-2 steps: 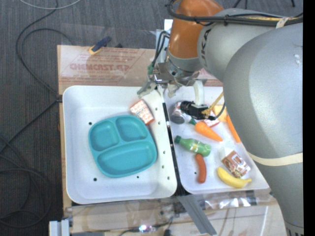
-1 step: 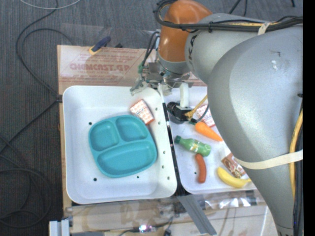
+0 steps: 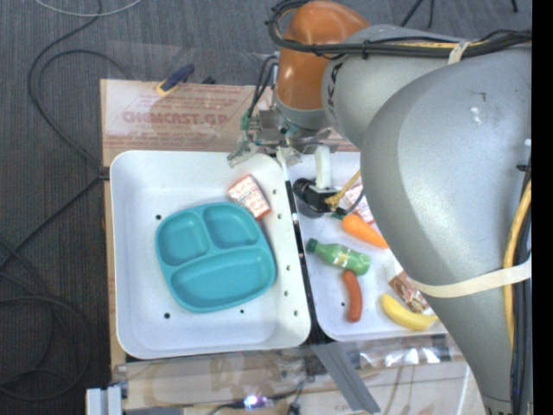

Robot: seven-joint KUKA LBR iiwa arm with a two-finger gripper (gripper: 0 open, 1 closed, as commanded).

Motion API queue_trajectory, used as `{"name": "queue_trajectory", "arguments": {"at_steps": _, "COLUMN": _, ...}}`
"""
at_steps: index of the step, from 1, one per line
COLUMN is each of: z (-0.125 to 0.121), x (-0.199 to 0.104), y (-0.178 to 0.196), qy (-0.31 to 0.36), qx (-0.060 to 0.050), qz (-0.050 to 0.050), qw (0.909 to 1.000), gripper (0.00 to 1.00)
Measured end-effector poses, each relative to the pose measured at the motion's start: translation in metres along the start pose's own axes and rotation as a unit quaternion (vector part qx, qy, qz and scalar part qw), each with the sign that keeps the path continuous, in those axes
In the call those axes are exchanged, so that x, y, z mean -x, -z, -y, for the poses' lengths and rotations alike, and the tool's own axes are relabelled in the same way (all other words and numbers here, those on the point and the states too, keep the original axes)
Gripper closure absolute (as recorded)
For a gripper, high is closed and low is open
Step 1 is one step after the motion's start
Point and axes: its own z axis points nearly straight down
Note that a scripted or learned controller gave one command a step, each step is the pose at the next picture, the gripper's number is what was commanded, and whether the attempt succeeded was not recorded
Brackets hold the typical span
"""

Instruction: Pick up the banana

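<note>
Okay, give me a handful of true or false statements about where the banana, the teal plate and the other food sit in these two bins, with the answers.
1. The banana lies in the right bin. True.
2. The teal divided plate sits in the right bin. False: it sits in the left bin.
3. The sausage lies between the green bottle and the banana. True.
4. The carrot lies on the teal divided plate. False: it lies in the right bin, above the green bottle.
5. The banana is at the far end of its bin. False: it lies near the bin's near edge, partly behind the arm.
</note>
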Motion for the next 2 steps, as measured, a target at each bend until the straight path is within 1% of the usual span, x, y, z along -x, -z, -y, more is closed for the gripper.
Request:
{"name": "queue_trajectory", "arguments": {"at_steps": 1, "z": -0.0019, "x": -0.0134, "y": 0.0032, "qy": -0.048, "qx": 0.001, "qz": 0.007, "qw": 0.9988, "gripper": 0.00}}
{"name": "queue_trajectory", "arguments": {"at_steps": 2, "z": -0.0024, "x": -0.0134, "y": 0.0021, "qy": -0.053, "qx": 0.001, "qz": 0.007, "qw": 0.9986, "gripper": 0.00}}
